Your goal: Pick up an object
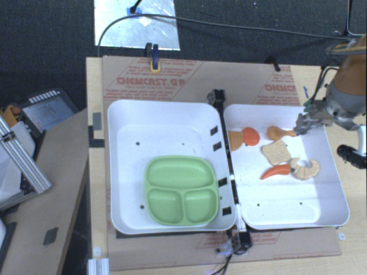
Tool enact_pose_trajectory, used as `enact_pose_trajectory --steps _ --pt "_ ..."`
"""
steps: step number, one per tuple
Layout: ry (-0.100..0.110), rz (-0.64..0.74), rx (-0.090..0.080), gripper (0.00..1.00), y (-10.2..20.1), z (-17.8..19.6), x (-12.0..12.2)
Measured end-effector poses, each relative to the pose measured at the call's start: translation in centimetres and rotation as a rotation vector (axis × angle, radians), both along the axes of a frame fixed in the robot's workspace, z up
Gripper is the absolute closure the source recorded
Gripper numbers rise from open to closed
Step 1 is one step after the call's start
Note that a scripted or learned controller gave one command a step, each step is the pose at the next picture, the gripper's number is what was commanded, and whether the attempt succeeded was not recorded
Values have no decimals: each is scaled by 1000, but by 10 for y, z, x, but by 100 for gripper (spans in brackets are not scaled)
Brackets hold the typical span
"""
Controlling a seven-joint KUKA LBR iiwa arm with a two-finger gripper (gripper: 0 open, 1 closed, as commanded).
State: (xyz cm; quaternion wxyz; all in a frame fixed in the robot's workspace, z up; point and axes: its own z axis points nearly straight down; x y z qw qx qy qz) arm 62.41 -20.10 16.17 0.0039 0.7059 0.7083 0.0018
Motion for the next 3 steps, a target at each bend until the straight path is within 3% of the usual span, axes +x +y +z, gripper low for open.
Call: enact_pose_trajectory --steps 2,3 --pt "1 2 1 100 2 85 8" --pt "5 7 4 100 64 90 11"
